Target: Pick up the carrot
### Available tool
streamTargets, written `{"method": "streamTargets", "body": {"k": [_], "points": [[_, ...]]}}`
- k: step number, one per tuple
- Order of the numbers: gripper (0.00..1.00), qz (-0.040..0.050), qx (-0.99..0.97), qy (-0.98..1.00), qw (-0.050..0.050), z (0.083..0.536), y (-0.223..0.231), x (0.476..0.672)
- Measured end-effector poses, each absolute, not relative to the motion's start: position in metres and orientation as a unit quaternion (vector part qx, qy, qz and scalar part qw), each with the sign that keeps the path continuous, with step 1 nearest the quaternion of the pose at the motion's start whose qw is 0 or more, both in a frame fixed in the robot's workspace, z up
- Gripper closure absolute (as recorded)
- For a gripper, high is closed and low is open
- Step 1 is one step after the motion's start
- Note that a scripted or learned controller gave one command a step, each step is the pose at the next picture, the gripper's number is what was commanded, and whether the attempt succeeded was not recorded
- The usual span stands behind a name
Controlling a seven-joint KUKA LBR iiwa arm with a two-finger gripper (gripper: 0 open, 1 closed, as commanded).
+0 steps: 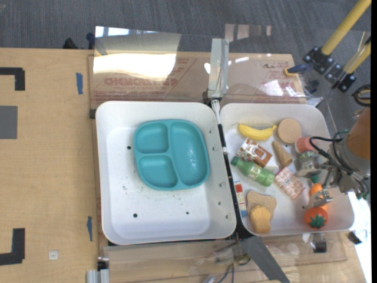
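Note:
The carrot is a small orange piece near the right wall of the right bin, partly covered by grey gripper parts. My gripper reaches in from the right and sits low over the carrot, right at it. The view does not tell whether it touches or holds the carrot. Cables and the orange-banded wrist trail off to the right.
The right bin also holds an orange-red tomato-like fruit just in front of the carrot, a banana, a round brown biscuit, a green bottle, a carton and bread. A teal divided plate lies in the left bin.

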State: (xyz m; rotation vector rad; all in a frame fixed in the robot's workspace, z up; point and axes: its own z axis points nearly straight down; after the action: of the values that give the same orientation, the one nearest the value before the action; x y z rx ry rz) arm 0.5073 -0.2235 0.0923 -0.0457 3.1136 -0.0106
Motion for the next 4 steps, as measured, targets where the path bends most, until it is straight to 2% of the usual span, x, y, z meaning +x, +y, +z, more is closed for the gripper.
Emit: {"method": "streamTargets", "body": {"k": [1,2,3,4], "points": [[0.0,-0.0038,-0.005,1.0,0.02,0.094,-0.19,0.497],[1.0,-0.0033,-0.004,1.0,0.016,0.102,-0.19,0.494],[1.0,-0.0003,-0.012,1.0,0.006,0.183,-0.142,0.516],[1.0,-0.0019,0.007,1.0,0.008,0.281,-0.158,0.509]]}}
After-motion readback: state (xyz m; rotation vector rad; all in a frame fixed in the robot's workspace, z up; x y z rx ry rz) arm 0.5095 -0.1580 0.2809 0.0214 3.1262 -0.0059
